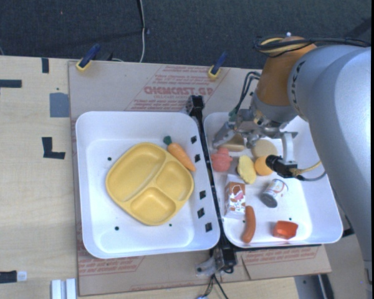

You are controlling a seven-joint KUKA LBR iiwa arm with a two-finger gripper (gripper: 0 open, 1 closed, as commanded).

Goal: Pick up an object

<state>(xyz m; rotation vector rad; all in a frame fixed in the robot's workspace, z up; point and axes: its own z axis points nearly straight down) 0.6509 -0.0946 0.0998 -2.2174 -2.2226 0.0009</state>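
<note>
The grey arm (336, 111) with its orange band enters over the right bin's (318, 232) far right corner. Two white bins sit side by side on the bench (25, 185); the left bin (90, 167) carries one yellow divided tray (149, 182) near its centre and one carrot (181, 156) by its far right edge, touching the tray's rim.

The gripper (237, 132) hangs low at the right bin's far left corner, among crowded items; whether it is wide, narrow or gripping anything cannot be told.

In the right bin, counted singly: a pink round toy (221, 161) just beside the gripper, a yellow lemon-like piece (247, 169), an orange ball (263, 166), a pale round piece (263, 148), possibly bread, a small carton (235, 199), a grey can (271, 195), a sausage (249, 223) and a red block (285, 229) at the near edge.
</note>
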